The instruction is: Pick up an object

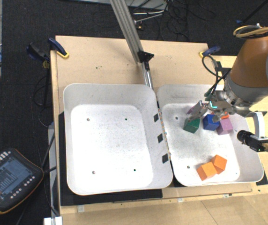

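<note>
blocks are the targets here: a green block, a blue block and a purple block sit bunched together in the upper middle of the right bin, while two orange blocks lie touching each other lower down in that bin, toward the lower right of the frame. the left bin takes up the centre left. the arm comes in from the right edge and its gripper hangs right over the bunched three, just above the blue one; whether its pincer is apart or together cannot be told, since the wrist hides it. nothing can be seen held. to do this step well, it seems best to pick one block and straddle it squarely, since the neighbours crowd close and a finger could land on top of one or shove the cluster aside; the green block, at the cluster's left edge, looks to have more free room on its left side. the orange pair might be an easier try, being well apart from the rest. no brand or writing can be read; the pendant at lower left has a screen too small to make out.
</note>
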`<state>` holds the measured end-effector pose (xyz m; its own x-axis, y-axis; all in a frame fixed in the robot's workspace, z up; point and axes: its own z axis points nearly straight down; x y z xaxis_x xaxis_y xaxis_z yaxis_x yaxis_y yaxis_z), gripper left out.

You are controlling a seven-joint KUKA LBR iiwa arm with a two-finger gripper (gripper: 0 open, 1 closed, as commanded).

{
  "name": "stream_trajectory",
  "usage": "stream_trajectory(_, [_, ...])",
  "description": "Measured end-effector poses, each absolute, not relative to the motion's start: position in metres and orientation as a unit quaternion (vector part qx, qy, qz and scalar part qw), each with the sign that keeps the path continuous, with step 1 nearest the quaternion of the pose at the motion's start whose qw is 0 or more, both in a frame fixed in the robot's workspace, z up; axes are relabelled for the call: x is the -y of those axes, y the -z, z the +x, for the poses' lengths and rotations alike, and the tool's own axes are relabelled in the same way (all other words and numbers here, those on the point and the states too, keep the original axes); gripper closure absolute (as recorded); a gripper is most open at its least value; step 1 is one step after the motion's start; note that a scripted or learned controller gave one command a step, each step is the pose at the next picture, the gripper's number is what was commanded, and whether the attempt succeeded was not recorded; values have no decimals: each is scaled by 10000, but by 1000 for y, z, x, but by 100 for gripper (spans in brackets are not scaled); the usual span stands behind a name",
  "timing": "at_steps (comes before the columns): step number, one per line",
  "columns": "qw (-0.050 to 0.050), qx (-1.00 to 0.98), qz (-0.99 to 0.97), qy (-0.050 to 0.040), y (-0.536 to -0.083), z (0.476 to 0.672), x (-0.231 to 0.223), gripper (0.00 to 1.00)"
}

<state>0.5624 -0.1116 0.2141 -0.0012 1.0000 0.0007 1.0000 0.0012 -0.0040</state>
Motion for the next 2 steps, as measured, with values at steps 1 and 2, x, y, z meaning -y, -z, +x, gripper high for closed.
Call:
stream_trajectory(1, [0,7072,-7070,0,-216,563,112,0])
stream_trajectory(2, [14,7072,-7070,-13,-168,571,108,0])
